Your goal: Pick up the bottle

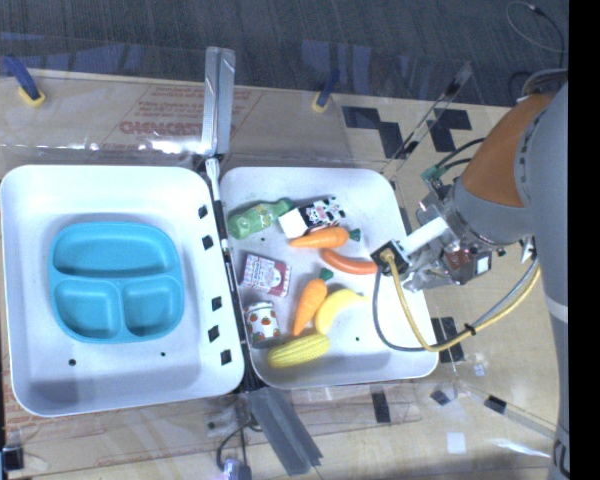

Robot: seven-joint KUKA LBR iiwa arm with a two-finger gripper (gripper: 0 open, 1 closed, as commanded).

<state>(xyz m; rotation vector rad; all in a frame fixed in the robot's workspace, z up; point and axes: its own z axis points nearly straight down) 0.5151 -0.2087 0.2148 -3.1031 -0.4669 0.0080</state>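
Claw (448,265) over the food bin's (385,186) near rim, mostly hidden by wrist hardware; can't tell if apart or together. Green bottle (258,217) lies well left of claw, beyond carrot (320,238), nothing gripping it.

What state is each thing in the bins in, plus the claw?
Green plastic bottle, lying on its side in the right white bin, not held.
Black-and-white cow-print carton, lying next to the bottle.
Pink flat packet, lying flat.
Blue three-compartment plastic tray, flat in the left white bin.
Claw, over the right bin's right rim, apart from the bottle.
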